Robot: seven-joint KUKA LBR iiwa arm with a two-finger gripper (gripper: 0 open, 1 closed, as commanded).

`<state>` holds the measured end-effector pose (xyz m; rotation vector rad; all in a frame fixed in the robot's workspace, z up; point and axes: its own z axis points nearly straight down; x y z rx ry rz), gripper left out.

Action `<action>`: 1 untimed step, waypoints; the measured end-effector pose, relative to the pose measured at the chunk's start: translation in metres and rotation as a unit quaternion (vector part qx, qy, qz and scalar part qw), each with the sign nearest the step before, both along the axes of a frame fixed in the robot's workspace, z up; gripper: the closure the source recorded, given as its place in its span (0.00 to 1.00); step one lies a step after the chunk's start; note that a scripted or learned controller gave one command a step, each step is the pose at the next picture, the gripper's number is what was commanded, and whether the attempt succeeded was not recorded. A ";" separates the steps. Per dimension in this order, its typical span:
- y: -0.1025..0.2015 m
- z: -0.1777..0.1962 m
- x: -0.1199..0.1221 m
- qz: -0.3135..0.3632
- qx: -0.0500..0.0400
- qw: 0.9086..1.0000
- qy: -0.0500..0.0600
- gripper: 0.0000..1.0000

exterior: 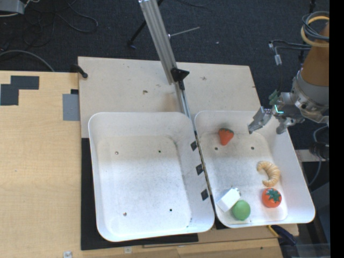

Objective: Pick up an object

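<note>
gripper (270, 122) hangs with fingers spread and nothing between them over the right bin (301, 171)'s far right rim, likely poised to drop toward the strawberry (226, 136) just left of it; croissant (269, 172) and tomato (272, 197) lie nearer

Pale bench (134, 85) bears two white bins: left bin (102, 144), right bin (298, 190), side by side

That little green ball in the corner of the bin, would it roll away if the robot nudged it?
Probably. The green ball looks round and smooth, so it likely rolls. The white block touching it and the bin wall nearby might stop it quickly.
</note>
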<state>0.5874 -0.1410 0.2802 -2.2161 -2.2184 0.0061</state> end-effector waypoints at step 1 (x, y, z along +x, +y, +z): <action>0.000 0.002 0.001 0.000 0.000 1.000 -0.002 0.00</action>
